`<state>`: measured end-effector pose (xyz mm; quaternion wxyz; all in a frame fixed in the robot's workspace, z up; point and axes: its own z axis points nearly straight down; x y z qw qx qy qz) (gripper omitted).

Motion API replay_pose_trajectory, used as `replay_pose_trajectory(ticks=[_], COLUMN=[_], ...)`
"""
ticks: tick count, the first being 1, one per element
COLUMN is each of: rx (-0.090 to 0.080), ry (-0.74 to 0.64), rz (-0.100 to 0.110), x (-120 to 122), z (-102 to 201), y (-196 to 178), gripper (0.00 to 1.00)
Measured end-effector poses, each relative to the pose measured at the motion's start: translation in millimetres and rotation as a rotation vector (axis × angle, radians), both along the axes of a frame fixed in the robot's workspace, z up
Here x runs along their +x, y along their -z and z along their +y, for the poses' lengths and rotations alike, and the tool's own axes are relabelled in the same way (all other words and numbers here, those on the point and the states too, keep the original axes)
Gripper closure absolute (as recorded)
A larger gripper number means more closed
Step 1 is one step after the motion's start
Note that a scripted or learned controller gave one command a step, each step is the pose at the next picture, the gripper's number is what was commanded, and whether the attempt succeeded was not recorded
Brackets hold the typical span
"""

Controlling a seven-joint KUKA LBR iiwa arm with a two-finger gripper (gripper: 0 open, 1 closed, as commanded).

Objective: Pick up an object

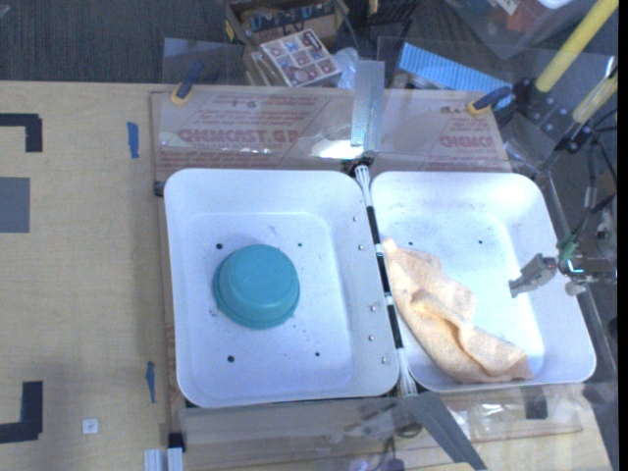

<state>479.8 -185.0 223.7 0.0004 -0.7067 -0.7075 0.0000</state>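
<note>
Peering at the right edge, I saw the claw (pixel 535 275) poking in, mostly cut off; whether it was wide or narrow I could not tell. I counted two white bins on the desk (pixel 78 292): one crumpled orange cloth (pixel 446 317) in the right bin (pixel 471 199), one teal bowl (pixel 257 285), upside down, in the left bin (pixel 255 199).

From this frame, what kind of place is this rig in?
Probably a robotics lab or workshop. Two white bins, the left bin with a teal bowl and the right bin with an orange cloth, sit on a taped wooden bench, with cardboard boxes and cables behind.
</note>
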Motion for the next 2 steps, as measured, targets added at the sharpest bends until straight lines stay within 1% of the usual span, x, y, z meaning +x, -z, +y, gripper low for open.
replay_pose_trajectory(ticks=[1,2], rx=[0.0,-0.003], ry=[0.009,-0.21], rz=[0.0,-0.01], x=[48.7,40.8], z=[36.6,58.6], y=[105.8,134.2], gripper=[0.0,0.0])
